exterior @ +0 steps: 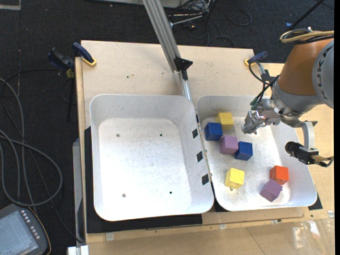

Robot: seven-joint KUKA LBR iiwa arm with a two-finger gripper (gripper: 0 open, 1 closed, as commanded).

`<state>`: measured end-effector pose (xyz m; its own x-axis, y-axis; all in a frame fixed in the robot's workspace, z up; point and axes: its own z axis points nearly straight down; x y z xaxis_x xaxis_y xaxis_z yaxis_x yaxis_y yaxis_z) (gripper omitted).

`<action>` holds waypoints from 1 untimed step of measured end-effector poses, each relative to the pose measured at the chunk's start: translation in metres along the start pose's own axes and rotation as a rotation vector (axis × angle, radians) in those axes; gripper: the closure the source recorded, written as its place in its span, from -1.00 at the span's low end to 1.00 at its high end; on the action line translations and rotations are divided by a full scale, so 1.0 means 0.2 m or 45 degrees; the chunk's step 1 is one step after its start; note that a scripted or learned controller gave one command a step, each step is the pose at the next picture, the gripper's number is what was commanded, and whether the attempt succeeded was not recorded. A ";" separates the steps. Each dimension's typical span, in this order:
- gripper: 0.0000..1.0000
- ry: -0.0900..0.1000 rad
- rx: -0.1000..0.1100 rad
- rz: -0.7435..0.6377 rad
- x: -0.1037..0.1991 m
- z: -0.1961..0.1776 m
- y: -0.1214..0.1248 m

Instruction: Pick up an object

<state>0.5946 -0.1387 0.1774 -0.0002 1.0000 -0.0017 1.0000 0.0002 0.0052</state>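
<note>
gripper (pixel 252 125) sits over the right bin (pixel 297 201), near its upper middle, with the grey arm (pixel 303 84) coming in from the right. whether it is spread or pressed together i cannot tell; nothing is visibly pinched in it.

the cubes all lie in the right bin. a yellow cube (pixel 226 119) and a blue cube (pixel 213 131) sit touching at the upper left, a purple cube (pixel 229 144) just below them, and a second blue cube (pixel 244 151) against its right side. lower down, well apart from that cluster, are another yellow cube (pixel 235 177), an orange cube (pixel 279 173) and a second purple cube (pixel 271 190), the last two close together. the left bin (pixel 101 110) holds no cubes.

the step looks like lining up over a target. the second blue cube is nearest, just below the tool, but it is pressed against the purple one, so a descent there risks a finger landing on the neighbour. better to turn the wrist so the closing line runs along the free sides, centre carefully, then drop straight. the lone lower yellow cube, with room all round, would be the safer pick.
</note>
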 end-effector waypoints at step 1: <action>1.00 0.000 -0.001 -0.003 0.01 -0.22 0.01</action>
<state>0.5964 -0.1362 0.2207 -0.0023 1.0000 -0.0018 1.0000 0.0023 0.0062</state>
